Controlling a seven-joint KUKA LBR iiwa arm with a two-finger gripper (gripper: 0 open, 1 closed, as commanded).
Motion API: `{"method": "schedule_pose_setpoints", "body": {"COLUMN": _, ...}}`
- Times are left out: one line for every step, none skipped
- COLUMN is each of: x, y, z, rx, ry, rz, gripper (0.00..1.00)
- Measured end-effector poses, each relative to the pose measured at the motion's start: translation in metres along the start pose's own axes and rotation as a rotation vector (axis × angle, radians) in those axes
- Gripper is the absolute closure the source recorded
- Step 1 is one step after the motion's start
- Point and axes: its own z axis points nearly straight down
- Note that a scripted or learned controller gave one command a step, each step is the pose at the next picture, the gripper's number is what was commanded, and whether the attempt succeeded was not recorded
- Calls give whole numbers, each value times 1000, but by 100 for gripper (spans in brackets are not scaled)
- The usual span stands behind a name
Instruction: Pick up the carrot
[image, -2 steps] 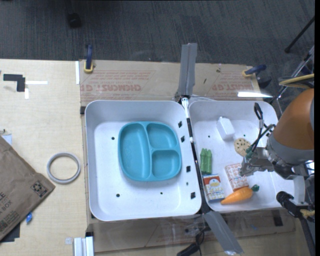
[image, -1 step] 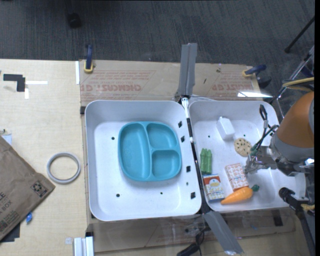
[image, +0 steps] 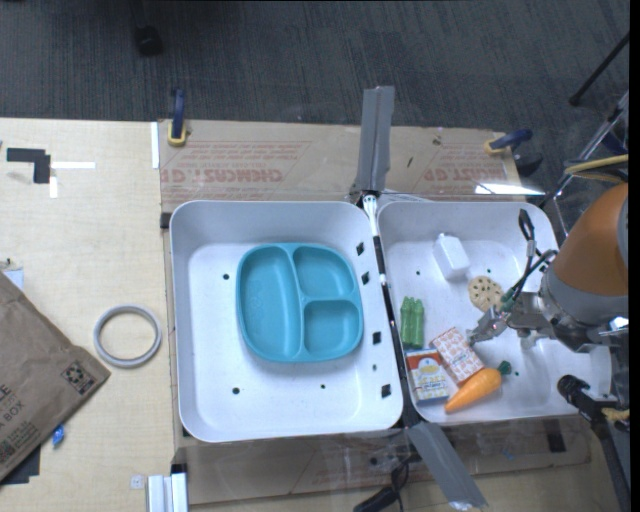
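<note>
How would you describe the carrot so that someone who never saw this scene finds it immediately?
Look in the right white bin, at its front edge nearest the camera. There the carrot lies tilted, just below the gripper and beside small flat packets. It is the only orange, tapered thing there, with a small green top at its right end.

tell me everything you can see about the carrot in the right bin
The carrot is a small orange toy with a smooth, plastic look and a green stub at its thicker end. It lies flat near the front of the right bin, tilted, tip toward the front left, green end toward the back right. Its tip end touches or overlaps a small printed carton. The claw hangs behind it, apart.
</note>
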Motion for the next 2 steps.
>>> {"method": "schedule_pose_setpoints", "body": {"x": 42, "y": -31, "z": -1, "rx": -2, "ry": -3, "rz": 30, "gripper": 0}}
{"method": "schedule_pose_setpoints", "body": {"x": 20, "y": 18, "z": -1, "rx": -3, "ry": -1, "rz": -273, "gripper": 0}}
